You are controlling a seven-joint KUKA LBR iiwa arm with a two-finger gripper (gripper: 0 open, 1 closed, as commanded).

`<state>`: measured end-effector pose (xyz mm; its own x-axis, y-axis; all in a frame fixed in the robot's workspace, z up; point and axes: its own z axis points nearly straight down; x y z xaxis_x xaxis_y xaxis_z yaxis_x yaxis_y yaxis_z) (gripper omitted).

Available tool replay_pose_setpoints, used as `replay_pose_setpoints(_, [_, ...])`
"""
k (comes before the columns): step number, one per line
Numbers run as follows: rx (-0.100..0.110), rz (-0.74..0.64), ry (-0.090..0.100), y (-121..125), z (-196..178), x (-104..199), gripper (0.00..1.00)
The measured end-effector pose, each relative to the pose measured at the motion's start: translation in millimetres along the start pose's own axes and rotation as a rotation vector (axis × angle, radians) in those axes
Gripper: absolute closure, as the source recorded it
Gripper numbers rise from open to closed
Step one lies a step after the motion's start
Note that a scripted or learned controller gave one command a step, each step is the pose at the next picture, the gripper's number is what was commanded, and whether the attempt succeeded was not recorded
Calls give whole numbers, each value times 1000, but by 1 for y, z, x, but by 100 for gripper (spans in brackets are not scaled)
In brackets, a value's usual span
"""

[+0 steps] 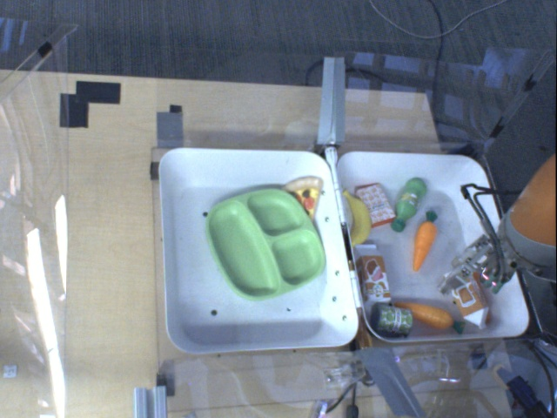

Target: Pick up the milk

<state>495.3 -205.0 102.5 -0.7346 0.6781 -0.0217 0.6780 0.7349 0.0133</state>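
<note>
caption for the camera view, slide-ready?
Gripper low at the right bin's near-right corner over a small carton; carrots, bottle, banana and cartons alongside; green tray in the left bin.

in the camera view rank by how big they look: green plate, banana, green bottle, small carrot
1. green plate
2. banana
3. green bottle and small carrot: they look much alike, so I won't rank them.
</note>
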Motion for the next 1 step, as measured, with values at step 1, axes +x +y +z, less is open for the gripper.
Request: replay_pose_setpoints(1, [10,209,15,78,-89,78,100])
